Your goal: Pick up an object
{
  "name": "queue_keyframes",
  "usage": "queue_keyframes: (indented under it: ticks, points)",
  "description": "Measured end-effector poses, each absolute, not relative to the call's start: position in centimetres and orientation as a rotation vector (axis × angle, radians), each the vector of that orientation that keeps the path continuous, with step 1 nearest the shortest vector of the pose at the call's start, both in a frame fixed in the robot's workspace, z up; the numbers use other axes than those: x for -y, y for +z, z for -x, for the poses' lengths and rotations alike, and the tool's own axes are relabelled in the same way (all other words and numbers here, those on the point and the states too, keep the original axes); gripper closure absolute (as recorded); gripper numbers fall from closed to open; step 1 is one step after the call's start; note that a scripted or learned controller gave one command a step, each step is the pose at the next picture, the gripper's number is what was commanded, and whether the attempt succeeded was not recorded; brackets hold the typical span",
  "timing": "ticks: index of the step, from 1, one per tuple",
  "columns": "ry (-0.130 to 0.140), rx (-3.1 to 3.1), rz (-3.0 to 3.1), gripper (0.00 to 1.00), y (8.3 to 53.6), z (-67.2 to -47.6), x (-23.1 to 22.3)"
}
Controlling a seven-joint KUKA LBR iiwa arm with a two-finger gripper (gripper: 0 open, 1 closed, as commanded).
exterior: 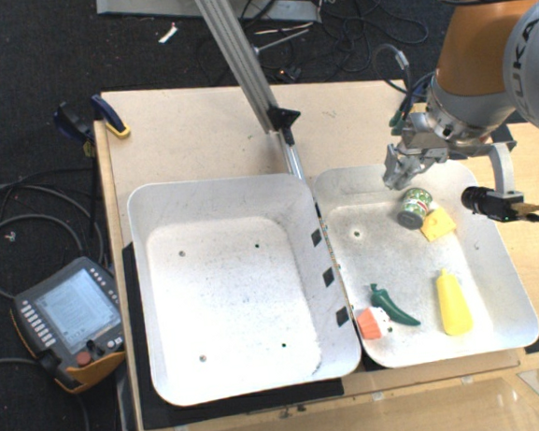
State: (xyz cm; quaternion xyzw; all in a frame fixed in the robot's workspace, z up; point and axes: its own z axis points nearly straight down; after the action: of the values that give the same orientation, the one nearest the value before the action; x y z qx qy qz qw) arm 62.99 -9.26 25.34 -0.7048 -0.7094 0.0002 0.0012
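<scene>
Camera view: end effector (pixel 403 176) hovers above the green-labelled can (pixel 415 206) in the right bin (pixel 504 321), grip state indiscernible.

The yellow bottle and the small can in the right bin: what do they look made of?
The yellow bottle looks like moulded plastic, uniformly coloured with a soft sheen, probably a toy. The small can has a greyish, metal-looking rim and a green printed label; whether it is real metal or painted plastic, the camera view cannot settle.
</scene>
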Motion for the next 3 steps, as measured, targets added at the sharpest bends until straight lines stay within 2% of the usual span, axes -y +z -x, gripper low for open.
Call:
queue_keyframes:
  ticks: [1, 3]
  points:
    - [0.002, 2.227, 2.211, 1.0, 23.9, -61.7, 4.2]
    - [0.002, 2.227, 2.21, 1.0, 23.7, -56.9, -5.3]
